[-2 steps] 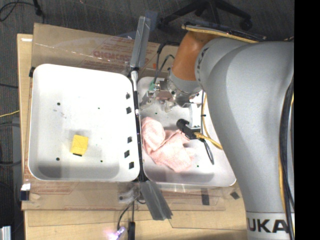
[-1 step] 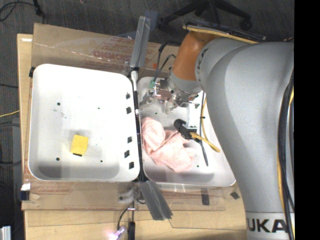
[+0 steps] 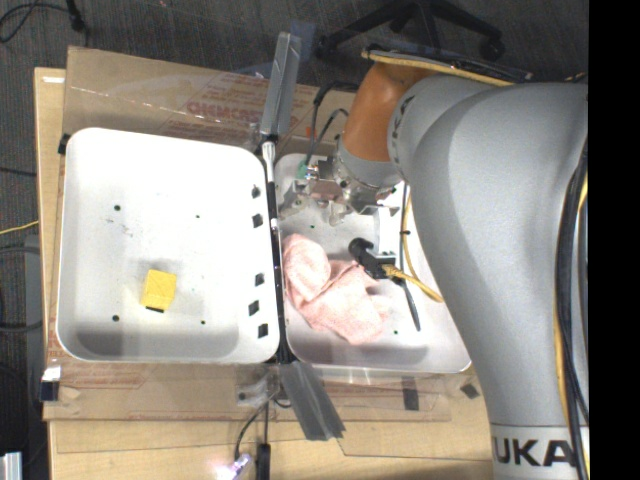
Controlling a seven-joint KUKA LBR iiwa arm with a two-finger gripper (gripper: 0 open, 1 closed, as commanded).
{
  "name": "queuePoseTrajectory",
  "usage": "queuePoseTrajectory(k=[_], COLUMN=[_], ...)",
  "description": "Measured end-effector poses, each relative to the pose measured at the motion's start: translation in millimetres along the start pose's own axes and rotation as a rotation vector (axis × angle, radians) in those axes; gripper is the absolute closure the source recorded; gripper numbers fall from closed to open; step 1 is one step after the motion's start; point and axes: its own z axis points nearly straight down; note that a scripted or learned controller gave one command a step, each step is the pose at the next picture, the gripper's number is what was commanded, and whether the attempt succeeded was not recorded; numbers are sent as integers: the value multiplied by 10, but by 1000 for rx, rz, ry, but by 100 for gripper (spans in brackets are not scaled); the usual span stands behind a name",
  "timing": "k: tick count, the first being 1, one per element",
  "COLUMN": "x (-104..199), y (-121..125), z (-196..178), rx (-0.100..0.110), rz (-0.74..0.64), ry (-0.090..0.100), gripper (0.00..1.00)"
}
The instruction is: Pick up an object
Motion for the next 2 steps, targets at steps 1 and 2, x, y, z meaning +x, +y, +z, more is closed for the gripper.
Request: queuePoseTrajectory(k=[1, 2], x=[11, -430], y=[2, 55], z=[-13, 24], rx=[-2, 5], rz=[-97, 124], ry=[-8, 14], gripper=[0, 0])
